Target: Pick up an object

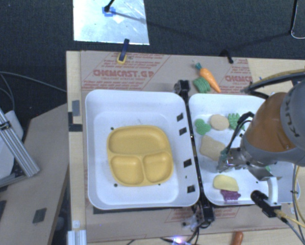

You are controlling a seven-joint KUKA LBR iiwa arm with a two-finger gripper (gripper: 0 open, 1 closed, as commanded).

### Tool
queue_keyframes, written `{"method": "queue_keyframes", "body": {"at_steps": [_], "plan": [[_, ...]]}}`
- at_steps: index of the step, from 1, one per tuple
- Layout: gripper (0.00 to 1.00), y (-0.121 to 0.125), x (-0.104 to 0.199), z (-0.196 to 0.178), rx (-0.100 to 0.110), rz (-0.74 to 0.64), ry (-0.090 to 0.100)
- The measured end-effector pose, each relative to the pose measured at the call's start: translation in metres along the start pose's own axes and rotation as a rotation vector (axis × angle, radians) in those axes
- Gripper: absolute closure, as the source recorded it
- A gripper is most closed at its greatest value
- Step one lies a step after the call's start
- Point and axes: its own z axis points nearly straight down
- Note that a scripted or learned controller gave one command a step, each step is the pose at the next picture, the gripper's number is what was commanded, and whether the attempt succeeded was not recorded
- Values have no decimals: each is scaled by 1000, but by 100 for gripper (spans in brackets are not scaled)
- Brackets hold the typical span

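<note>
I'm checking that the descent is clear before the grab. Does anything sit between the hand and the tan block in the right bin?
Nothing visible does. The hand hangs at the lower right edge of the tan block, with no item between them. The yellow piece lies just below it.

Place: we see a robotics lab | Evidence: robot arm (280, 126) over white bins (137, 98) on a cardboard-lined table (157, 68), loose cables (9, 80), aluminium framing (9, 142)
</note>
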Motion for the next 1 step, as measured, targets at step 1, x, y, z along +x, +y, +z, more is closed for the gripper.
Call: {"method": "queue_keyframes", "body": {"at_steps": [1], "plan": [[100,3,3,11,2,1,-1]]}}
